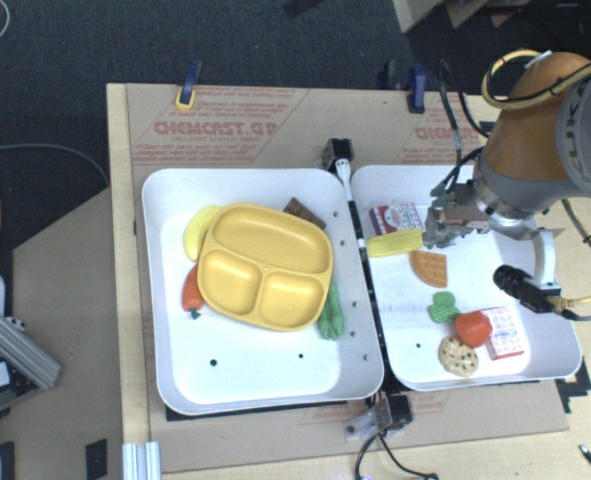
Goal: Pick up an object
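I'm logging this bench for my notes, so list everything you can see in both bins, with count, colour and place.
Bins: two, white, side by side.
Divided plate: one, yellow, left bin.
Toy carrot: one, orange-red, under plate's left edge.
Green toy: one, plate's right edge.
Corn: one, yellow, right bin.
Waffle piece: one, orange.
Broccoli: one, green.
Tomato: one, red.
Cookie: one, tan.
Arm: grey and orange, over right bin.
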Controlling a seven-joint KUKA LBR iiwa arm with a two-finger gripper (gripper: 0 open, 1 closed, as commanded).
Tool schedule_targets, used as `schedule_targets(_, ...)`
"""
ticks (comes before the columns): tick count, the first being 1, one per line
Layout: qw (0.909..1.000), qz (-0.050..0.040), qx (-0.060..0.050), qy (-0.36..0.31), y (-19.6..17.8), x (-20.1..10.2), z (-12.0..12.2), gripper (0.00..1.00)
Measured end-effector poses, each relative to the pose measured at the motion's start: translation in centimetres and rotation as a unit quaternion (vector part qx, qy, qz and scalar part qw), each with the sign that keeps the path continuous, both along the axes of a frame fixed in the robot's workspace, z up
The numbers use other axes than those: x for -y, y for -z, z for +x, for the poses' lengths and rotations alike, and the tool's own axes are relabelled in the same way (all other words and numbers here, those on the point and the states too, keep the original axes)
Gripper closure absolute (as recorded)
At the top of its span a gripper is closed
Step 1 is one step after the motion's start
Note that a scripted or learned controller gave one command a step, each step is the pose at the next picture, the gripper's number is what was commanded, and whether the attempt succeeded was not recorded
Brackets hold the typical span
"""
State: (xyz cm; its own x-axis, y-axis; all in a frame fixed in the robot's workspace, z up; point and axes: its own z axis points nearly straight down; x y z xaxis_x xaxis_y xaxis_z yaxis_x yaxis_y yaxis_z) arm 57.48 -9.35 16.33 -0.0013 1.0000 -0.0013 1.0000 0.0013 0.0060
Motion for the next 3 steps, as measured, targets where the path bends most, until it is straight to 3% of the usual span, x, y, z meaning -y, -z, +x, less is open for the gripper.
schedule_targets(1, 1.0, -0.0001, -0.001, 0.0, -4.5, 0.7, 0.4, 1.0)
schedule_targets(2, 1.0, 0.0002, -0.001, 0.0, -6.3, 0.7, 0.4, 1.0)
schedule_targets(3, 1.0, 0.0007, -0.001, -0.001, -6.7, -2.9, 1.8, 1.0)
